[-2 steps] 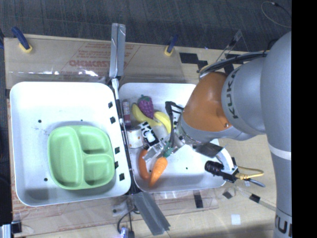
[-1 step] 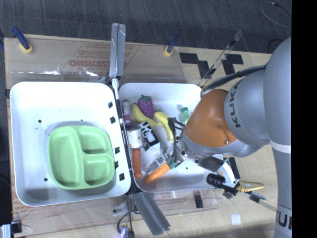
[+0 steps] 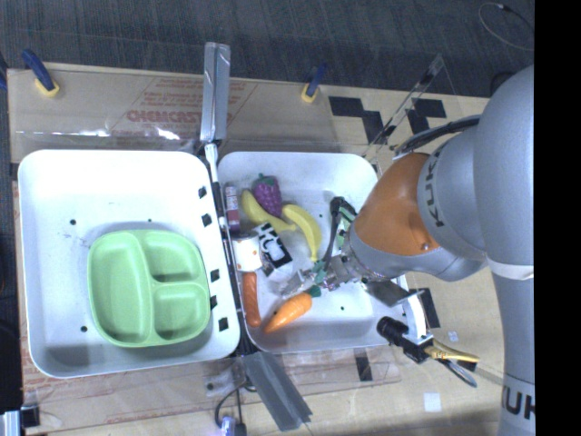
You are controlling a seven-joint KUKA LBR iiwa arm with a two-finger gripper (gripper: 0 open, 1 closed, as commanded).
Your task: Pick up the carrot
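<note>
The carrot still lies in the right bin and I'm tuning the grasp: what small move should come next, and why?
Probably lower the hand slightly toward the carrot. It sits by the carrot's green-tipped end, and nothing shows between its fingers.

Orange carrot [image 3: 289, 311]; yellow bananas [image 3: 306, 226]; purple grapes [image 3: 267, 192]; pale green divided plate [image 3: 150, 286]; white bins [image 3: 45, 180]; grey arm [image 3: 504, 198] with orange band [image 3: 398, 209].

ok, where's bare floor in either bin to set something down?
Left bin: bare floor all round the green tray, widest along the far wall and the left wall. Right bin: crowded along the divider, where grapes, bananas and carrot lie; the arm overhangs its right part. A bare strip runs along its far wall.
</note>
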